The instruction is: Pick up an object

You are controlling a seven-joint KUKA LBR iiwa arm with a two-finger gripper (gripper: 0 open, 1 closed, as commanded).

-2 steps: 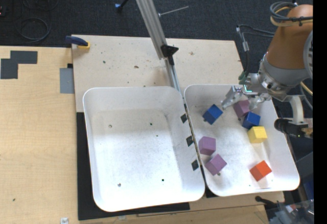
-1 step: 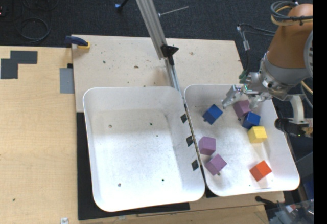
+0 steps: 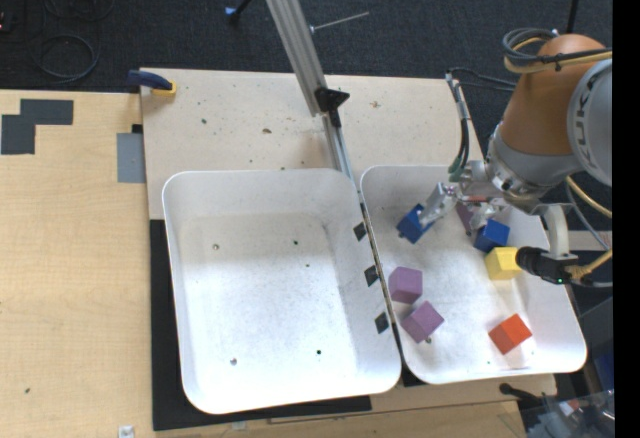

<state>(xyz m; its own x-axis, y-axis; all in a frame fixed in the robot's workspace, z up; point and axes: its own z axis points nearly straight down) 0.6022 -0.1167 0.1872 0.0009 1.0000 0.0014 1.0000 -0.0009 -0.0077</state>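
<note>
Blue block [image 3: 412, 223] — beside tool [image 3: 447, 200]

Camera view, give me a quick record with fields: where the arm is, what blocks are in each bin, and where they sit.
arm: reaches in from the right, gripper low over the right bin, near its far end
right bin blocks: blue block beside the gripper; second blue block; yellow block; two purple blocks near the divider; orange block near the front
left bin: white, speckled floor
grasp: cannot tell whether anything is held
</note>
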